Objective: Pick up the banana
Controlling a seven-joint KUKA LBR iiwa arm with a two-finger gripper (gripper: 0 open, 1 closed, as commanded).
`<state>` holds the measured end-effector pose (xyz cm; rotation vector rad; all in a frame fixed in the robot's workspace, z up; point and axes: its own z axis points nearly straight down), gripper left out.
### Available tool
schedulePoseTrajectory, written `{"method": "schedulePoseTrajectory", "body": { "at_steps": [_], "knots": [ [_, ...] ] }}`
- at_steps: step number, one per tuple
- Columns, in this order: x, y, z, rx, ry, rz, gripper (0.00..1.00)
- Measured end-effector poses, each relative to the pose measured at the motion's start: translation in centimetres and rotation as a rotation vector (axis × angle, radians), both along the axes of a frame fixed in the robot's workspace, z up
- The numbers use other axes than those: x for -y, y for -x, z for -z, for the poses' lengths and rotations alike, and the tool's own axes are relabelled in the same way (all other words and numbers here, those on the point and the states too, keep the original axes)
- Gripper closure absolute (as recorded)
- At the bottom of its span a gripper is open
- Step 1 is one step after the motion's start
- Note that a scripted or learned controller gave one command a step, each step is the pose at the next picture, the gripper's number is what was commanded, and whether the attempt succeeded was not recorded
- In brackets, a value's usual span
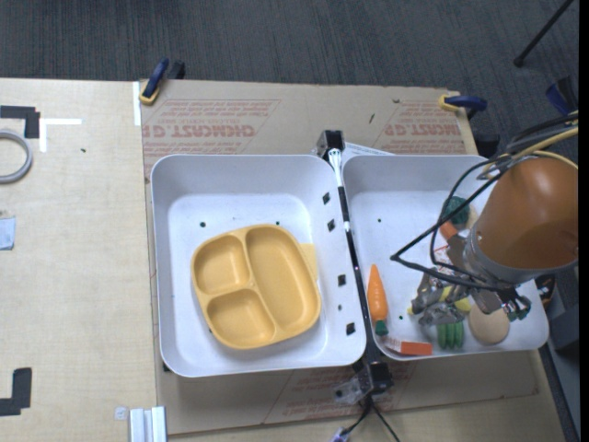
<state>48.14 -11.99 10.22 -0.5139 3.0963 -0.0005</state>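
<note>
My gripper (435, 304) is low in the right bin (405, 205), near its front right corner, under the arm's orange band (538, 212). A small patch of yellow, which looks like the banana (457, 292), shows right beside the gripper; the wrist and cables hide most of it. Whether the gripper is touching it, I cannot tell.
An orange carrot (376, 291) lies to the gripper's left. A beige egg-shaped thing (489, 327), a green item (450, 336) and a red-orange piece (414, 347) crowd the bin's front edge. The left bin (179, 247) holds a yellow divided plate (255, 286).
</note>
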Motion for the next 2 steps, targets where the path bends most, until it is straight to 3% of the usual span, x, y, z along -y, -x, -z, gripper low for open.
{"method": "schedulePoseTrajectory", "body": {
  "at_steps": [1,2],
  "knots": [
    [-5.15,-5.43,-9.06,0.002,0.000,-0.010,1.00],
    [-5.14,-5.42,-9.06,0.002,-0.001,-0.010,0.00]
  ]
}}
